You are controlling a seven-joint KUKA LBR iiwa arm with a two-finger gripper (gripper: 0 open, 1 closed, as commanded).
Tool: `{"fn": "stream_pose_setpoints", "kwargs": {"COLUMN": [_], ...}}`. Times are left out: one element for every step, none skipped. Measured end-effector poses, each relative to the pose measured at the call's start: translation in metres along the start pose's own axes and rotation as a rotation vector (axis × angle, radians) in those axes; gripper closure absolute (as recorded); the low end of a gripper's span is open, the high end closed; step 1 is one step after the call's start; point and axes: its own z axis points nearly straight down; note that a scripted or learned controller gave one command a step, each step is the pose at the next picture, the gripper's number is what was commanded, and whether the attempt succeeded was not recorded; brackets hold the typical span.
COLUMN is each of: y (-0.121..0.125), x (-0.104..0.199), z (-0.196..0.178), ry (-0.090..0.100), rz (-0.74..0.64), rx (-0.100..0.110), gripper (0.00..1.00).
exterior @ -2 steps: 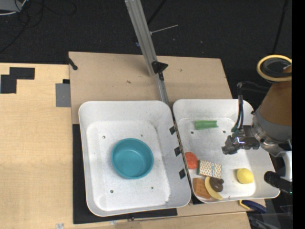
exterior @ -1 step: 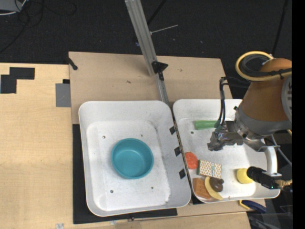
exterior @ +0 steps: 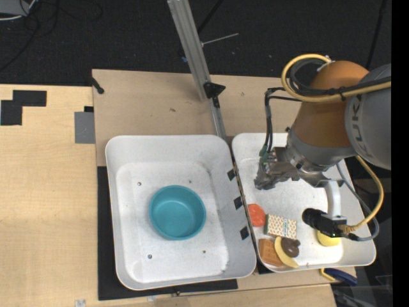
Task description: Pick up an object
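Orange object lies just below the jaws, whose state I cannot tell

You look down on a light wooden bench lit evenly from above, its surface pale and clean. Behind its far edge you see a dark carpeted floor, nearly black, with cables trailing across its upper left corner. A slanted aluminium rail rises from the bench's raised back panel. Black and grey rectangular markings sit on the wood at your left.
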Motion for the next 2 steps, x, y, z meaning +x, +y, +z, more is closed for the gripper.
{"fn": "stream_pose_setpoints", "kwargs": {"y": [0.032, 0.05], "x": [0.04, 0.078], "z": [0.008, 0.011], "ry": [-0.001, -0.001], "rz": [0.002, 0.003], "rx": [0.001, 0.001], "gripper": [1.0, 1.0]}}
